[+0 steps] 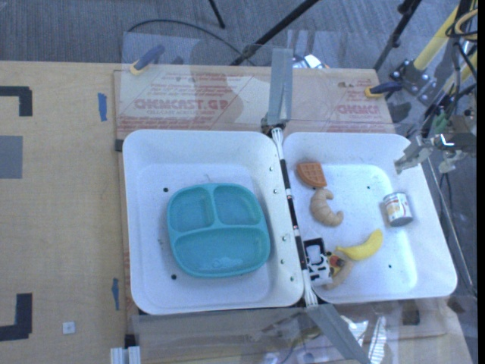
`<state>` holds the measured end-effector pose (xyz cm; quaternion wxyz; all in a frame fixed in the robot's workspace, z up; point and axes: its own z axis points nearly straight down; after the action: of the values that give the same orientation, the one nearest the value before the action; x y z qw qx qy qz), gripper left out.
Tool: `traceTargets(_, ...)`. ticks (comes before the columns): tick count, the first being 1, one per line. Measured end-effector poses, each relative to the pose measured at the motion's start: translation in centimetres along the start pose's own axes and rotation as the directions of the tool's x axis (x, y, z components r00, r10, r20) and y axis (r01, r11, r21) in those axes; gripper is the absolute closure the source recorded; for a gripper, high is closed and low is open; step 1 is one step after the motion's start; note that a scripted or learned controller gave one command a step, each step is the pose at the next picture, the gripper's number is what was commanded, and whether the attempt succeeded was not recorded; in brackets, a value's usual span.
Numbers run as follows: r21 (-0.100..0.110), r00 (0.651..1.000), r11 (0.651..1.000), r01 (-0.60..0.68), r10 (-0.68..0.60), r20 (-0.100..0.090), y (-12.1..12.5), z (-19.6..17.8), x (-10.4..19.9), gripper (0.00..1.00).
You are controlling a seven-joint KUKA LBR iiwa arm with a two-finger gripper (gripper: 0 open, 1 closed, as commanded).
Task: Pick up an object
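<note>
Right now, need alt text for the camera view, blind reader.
Two white bins side by side: the left bin holds a teal divided plate; the right bin holds a croissant, banana, small can and cookie. The tool hovers at its upper right edge.

Teal divided plate (218, 230) in left bin (144, 158)

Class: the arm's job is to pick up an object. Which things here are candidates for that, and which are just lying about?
Belonging to the job:
end effector
banana
can
croissant
waffle piece
black-and-white toy

Lying about:
teal divided plate
left bin
right bin
blue tape marks
</note>
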<state>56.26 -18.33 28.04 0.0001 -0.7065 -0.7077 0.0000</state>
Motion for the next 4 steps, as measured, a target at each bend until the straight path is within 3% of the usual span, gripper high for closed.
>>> traceTargets(1,0.0,1.0,1.0,0.025,-0.025,0.0,1.9,13.5,-3.2,0.0)
traceTargets(2,-0.005,0.998,0.998,0.063,-0.063,-0.014,0.0,18.6,-2.8,0.0)
traceTargets(3,-0.006,0.998,0.998,0.059,-0.059,-0.002,-0.1,17.6,-3.3,1.0)
traceTargets(4,-0.016,0.999,0.999,-0.05,0.05,0.003,4.1,18.9,2.6,1.0)
